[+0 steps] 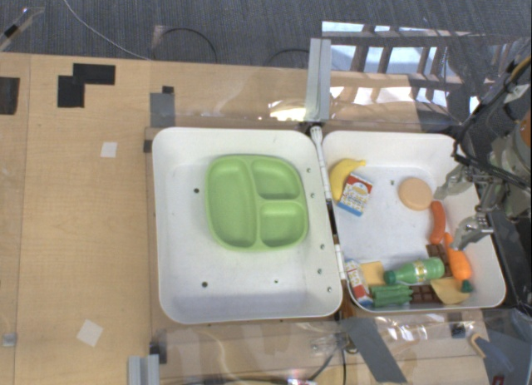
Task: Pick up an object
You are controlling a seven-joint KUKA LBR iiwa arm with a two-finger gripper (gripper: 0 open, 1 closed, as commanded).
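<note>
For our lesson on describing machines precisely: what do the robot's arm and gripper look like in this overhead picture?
The arm at the right edge is grey metal, with a sliver of orange just visible at the frame's border. Several black cables loop around it in curves. Its gripper is silver-grey, ending in two slim, angular metal fingers that look pale against the shallow white plastic bin. No lettering or markings can be made out.

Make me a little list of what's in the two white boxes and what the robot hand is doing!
left bin: green divided plate
right bin: banana, small carton, round tan disc, red sausage, carrot, green bottle
crowded spot: near edge of right bin
gripper: at right bin's right edge, fingers open, holding nothing
nearest to gripper: red sausage
</note>
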